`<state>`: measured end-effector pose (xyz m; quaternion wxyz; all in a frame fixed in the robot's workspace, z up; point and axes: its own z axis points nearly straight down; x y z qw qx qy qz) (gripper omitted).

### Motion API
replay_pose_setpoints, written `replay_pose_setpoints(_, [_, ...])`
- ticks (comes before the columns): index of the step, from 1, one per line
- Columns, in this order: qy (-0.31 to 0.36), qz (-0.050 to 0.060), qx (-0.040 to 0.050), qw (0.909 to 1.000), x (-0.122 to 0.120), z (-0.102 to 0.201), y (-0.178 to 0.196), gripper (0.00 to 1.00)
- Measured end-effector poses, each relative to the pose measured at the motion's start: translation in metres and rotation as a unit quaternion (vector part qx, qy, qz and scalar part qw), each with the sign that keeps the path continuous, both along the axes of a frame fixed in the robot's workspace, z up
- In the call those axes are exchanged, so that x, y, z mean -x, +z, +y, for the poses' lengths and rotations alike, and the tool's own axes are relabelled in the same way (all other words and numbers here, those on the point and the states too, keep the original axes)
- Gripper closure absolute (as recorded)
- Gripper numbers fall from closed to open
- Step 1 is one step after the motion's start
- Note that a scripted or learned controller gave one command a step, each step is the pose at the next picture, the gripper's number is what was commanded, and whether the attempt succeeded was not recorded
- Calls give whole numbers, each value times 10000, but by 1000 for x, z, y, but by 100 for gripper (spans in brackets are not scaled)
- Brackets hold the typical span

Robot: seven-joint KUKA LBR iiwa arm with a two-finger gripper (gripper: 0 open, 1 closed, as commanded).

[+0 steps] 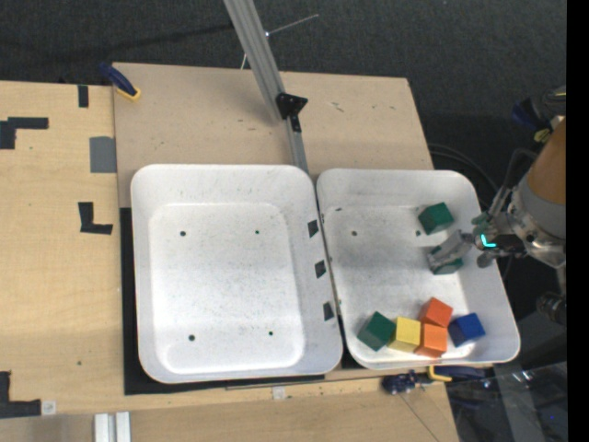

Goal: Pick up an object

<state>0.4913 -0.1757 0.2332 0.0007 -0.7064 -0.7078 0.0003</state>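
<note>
My gripper reaches in from the right over the right bin, its fingers open with only white bin floor between them. A green block lies just beyond the gripper, toward the bin's back, apart from the fingers. Along the bin's front edge sits a cluster: a dark green block, a yellow block, two orange blocks and a blue block.
The left bin stands beside the right one, their rims meeting at mid-bench. A grey metal pole slants down from the top to the bins' back junction. The wooden bench top extends left.
</note>
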Motion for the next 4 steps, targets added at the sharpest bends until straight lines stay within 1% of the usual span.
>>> replay_pose_setpoints(1, [-15,31,-5,10000,6,-8,-57,0])
replay_pose_setpoints(2, [-3,27,-5,10000,4,-1,-103,0])
replay_pose_setpoints(3, [-6,9,2,10000,5,0,-143,0])
replay_pose_setpoints(4, [-2,13,-9,10000,5,0,-132,100])
